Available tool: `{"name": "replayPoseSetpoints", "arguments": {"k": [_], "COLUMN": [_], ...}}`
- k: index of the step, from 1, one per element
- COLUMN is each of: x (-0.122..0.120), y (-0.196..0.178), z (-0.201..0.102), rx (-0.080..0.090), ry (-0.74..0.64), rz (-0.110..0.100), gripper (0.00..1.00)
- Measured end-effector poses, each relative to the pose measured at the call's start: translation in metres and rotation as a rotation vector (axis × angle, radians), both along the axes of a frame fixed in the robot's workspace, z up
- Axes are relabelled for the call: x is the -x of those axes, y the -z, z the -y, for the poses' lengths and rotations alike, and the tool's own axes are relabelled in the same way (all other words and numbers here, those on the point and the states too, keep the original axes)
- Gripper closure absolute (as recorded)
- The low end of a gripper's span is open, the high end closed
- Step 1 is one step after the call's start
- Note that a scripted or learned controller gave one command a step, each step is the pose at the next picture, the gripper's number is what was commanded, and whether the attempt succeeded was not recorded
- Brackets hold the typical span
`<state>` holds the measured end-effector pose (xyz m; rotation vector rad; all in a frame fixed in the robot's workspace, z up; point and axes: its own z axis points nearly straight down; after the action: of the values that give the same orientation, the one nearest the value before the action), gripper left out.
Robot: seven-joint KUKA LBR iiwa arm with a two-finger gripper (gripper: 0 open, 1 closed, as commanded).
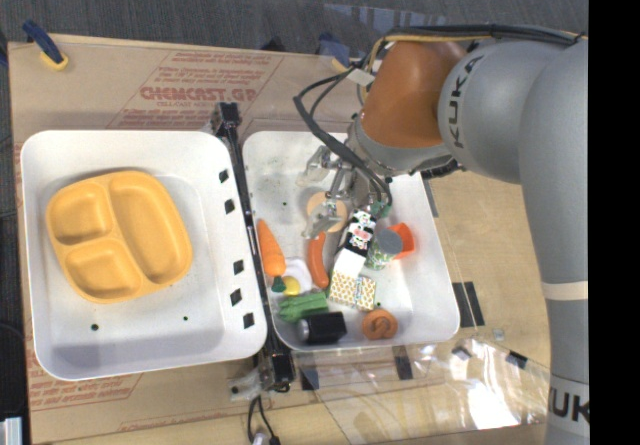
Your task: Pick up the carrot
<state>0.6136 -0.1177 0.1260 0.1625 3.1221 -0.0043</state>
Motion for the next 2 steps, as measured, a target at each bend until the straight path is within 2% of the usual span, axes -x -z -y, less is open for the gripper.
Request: {"name": "replayPoseSetpoints", "arguments": {"k": [1,2], "x": [-0.007,-0.014], "y": [0.034,0.033], "z": [0.026,-0.002], "rx": [-0.003,-0.005], "ry": [0.124,0.174], "rz": [-0.01,-0.007], "gripper": [0.0,0.0]}}
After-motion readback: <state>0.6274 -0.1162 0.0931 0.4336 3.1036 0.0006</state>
